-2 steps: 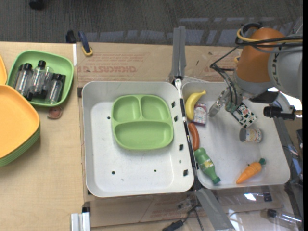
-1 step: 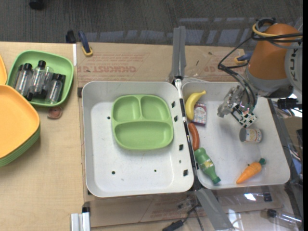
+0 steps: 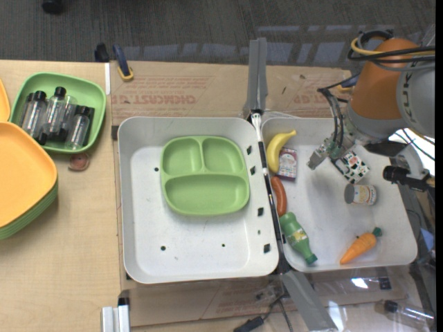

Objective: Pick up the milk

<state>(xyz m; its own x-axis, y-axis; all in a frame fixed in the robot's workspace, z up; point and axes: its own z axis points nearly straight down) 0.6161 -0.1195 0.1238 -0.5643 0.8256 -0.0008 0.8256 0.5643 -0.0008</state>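
The milk (image 3: 354,166) is a small white carton with dark spots, lying tilted in the right bin (image 3: 398,254) near its upper right. My gripper (image 3: 332,158) hangs over that bin just left of the carton. It is open: one grey finger (image 3: 318,160) is splayed out to the left and the other sits against the carton's upper left end. The carton is beside the fingers, not between them. The orange band of the arm (image 3: 379,81) rises behind at the right.
The right bin also holds a banana (image 3: 278,147), a small pink box (image 3: 288,163), a hot dog (image 3: 279,194), a green bottle (image 3: 297,238), a carrot (image 3: 360,247) and a small jar (image 3: 361,195) just below the milk. A green divided plate (image 3: 205,175) lies in the left bin (image 3: 138,254).
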